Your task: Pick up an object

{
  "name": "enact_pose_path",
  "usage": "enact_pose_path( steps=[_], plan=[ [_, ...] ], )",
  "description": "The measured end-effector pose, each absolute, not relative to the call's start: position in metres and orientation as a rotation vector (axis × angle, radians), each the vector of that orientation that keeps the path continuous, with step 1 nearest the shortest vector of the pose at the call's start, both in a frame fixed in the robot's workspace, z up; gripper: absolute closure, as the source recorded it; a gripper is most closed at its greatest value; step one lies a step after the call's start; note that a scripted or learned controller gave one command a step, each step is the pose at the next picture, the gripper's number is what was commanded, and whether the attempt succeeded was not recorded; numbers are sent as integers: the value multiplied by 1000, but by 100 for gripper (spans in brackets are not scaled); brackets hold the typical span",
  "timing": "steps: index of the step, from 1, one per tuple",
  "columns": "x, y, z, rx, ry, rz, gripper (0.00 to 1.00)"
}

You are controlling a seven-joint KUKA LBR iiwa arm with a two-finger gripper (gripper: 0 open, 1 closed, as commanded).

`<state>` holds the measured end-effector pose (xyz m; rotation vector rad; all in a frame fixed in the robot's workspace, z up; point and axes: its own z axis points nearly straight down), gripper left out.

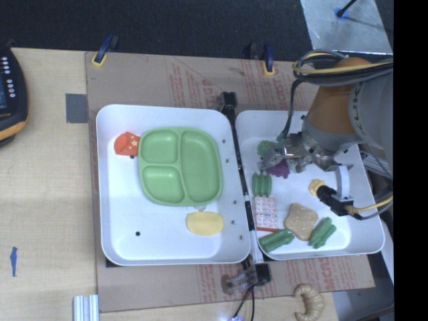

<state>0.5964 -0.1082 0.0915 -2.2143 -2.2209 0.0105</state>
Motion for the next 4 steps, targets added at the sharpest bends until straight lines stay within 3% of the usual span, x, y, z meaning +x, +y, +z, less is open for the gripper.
enact_pose_path(
  steps=[1,2,3,4],
  plan=[
    [599,-109,103,-2215,-2226,8,100],
    [599,-109,103,-2215,-2227,9,0],
    [605,-99,92,-2212,-2228,6,0],
    [659,-97,93,-2216,-2229,-2,0]
  ],
)
